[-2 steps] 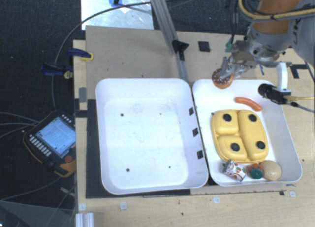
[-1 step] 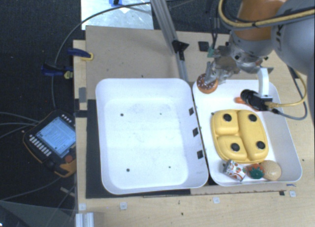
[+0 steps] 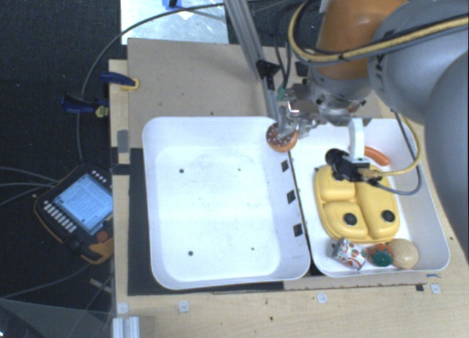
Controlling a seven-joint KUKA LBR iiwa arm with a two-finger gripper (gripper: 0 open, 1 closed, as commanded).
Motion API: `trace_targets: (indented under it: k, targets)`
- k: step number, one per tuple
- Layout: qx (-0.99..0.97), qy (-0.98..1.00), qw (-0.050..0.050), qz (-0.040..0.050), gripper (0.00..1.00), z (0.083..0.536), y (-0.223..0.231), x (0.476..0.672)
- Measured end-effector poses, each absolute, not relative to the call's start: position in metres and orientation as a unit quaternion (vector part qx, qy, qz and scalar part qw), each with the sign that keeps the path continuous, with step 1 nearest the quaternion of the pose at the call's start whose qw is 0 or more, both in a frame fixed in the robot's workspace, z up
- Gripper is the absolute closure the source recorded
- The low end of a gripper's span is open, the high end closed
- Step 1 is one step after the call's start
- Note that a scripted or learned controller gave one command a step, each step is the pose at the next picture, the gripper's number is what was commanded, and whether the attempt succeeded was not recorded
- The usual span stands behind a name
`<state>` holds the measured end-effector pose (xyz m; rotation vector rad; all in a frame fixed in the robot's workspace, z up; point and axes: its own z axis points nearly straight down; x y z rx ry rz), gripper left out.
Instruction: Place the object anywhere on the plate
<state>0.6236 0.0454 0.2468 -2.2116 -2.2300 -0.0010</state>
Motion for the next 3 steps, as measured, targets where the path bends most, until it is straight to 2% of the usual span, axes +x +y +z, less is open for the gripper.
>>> trace_targets:
  k: [2, 3]
  targets:
    - [-0.704, -0.710, 0.001, -0.0004, 1.00, 0.223, 0.133, 0.607]
    - [-0.705, -0.709, 0.000, -0.0004, 0.00, 0.223, 0.130, 0.608]
